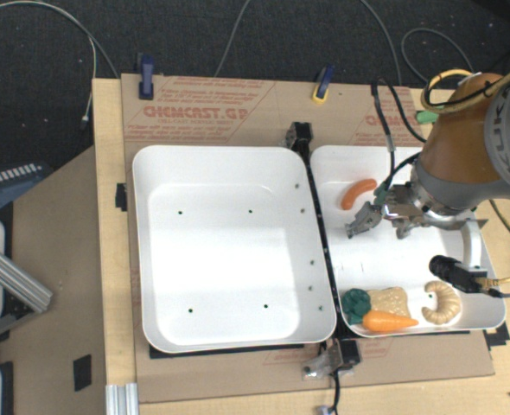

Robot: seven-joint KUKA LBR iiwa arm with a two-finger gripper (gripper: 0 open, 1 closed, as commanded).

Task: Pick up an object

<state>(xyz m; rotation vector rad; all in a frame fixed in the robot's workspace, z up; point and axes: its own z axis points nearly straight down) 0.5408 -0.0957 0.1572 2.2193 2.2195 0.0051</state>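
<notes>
Hover over right bin (385,262) with gripper (382,223) spread wide, nothing between the jaws.

Nearest candidate: orange-red sausage (359,193), at 11 o'clock from gripper, just beside it, lying slantwise near the bin's 12 o'clock wall. Judged best: shift toward 11 o'clock until centred over it, turn wrist to straddle the short axis, descend straight, close only once bracketing both sides. Keep clear of the bin wall at 9 o'clock. Count: 2 white bins, incl. left bin (220,249); 1 sausage; along right bin's 6 o'clock edge 1 green lump (355,302), 1 beige slab (390,298), 1 orange carrot (390,322) touching the slab, 1 pale curled piece (443,303). Total 5 items, all in right bin.
</notes>
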